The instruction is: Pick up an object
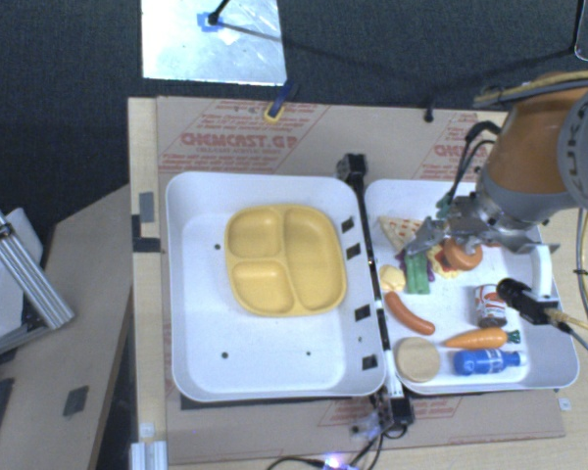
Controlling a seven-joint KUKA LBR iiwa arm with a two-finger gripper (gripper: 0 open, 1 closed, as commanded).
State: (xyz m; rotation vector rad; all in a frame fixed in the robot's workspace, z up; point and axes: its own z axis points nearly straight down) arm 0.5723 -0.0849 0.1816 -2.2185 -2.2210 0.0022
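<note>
**Gripper low over the crowded bin, nothing lifted yet**

While the gripper [433,240] hangs low in the right bin [568,360], near its far edge, I cannot tell whether it is spread or pinched, and nothing shows between its tips. It sits just beside a purple-and-green toy [416,270], with a pizza slice [400,229] toward the far-left corner and a burger-like toy [461,255] partly under the wrist. By my reading the pick is not yet made: every object appears to lie on the bin floor. Along the near edge are a round biscuit [417,358], a blue bottle [488,362], a carrot [478,339]; a sausage [410,314] and a small can [490,305] lie mid-bin. Room is tight here; things lie close together and the left wall is near. The left bin [191,360] carries a yellow divided plate [282,260] with bare floor around it.
</note>
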